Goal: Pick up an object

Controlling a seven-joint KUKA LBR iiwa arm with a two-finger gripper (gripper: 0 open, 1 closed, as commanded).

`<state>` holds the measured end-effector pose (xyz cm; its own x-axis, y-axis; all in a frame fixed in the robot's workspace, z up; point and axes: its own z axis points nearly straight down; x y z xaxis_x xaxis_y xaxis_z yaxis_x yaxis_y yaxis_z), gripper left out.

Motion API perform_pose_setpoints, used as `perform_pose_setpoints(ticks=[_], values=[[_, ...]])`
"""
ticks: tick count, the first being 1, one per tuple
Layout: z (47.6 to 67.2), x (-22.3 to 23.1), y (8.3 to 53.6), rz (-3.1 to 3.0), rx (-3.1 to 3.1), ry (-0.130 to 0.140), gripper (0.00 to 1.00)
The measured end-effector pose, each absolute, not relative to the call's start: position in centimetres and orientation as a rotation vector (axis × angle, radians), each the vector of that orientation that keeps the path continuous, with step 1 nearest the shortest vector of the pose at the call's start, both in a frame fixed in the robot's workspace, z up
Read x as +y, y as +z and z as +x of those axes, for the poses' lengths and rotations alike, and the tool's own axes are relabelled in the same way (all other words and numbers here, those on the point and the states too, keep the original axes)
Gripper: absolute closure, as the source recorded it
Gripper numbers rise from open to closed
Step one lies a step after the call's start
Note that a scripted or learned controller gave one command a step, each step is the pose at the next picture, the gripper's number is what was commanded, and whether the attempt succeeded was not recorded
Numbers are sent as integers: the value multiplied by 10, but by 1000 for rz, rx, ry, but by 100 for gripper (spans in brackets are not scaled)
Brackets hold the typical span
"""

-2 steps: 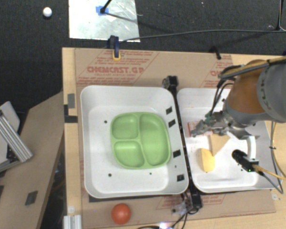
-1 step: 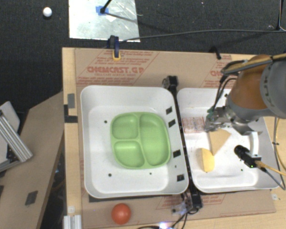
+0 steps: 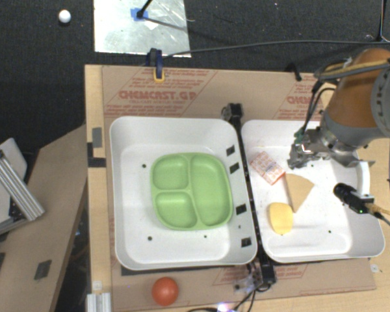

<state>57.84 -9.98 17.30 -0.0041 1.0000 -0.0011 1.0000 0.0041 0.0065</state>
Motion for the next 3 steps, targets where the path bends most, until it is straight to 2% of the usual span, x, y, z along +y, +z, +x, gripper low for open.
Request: perform_pose_setpoints(ticks=[2, 3], values=[[578, -101, 286, 2211, 2223, 7, 100], [586, -40, 280, 2210, 2232, 5, 100]])
